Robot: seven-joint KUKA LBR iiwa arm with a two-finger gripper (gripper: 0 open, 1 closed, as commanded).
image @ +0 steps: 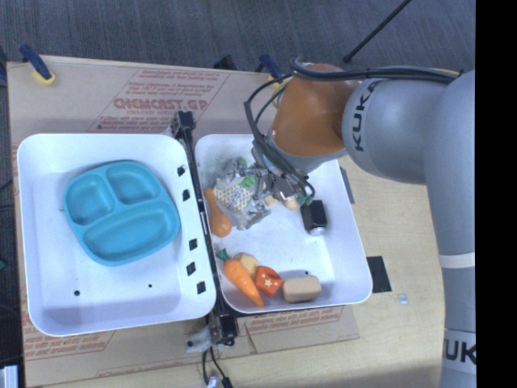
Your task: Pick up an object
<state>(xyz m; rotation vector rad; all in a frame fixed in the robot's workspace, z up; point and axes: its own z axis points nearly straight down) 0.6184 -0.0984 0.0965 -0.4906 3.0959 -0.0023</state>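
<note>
Apparently the reach-in step is under way: the gripper (pixel 271 186) is lowered into the right bin (pixel 343 249) at frame centre over a crumpled wrapper (pixel 236 194), its grasp cannot be told, and a firm closing is judged needed next.

A divided plate (pixel 121 211) lies in the left bin (pixel 36 297); toy foods (pixel 262 281) crowd the right bin (pixel 351 273)

Blue divided plate (pixel 121 211) lying in left bin (pixel 48 297). Brown printed cardboard (pixel 161 95) spread beneath both bins. Blue clamp (pixel 36 61) at cardboard's far left corner, grey carpet (pixel 121 14) beyond.
</note>
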